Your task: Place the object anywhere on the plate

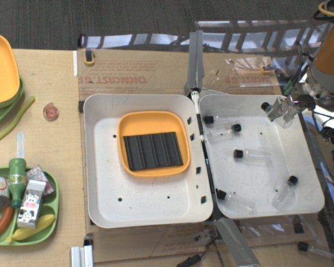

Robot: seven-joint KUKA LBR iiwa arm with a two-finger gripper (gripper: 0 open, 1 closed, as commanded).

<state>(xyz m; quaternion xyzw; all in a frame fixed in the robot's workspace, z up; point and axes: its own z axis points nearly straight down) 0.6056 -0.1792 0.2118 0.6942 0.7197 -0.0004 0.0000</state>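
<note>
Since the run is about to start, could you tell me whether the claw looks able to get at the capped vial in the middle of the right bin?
Probably yes: the vial lies apart from the others, with nothing over it, and the claw hangs above the same bin.

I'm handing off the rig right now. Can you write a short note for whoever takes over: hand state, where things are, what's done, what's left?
Hand: over the upper right corner of the right bin; whether it grips anything cannot be told from this view.
Things: clear vials with black caps lie scattered in the right bin, e.g. one near the middle and one at the lower right. The orange plate sits in the left bin with a dark ribbed mat on it.
Done: no vial lies on the plate.
Left: pick one vial, carry it across, set it on the plate.
</note>
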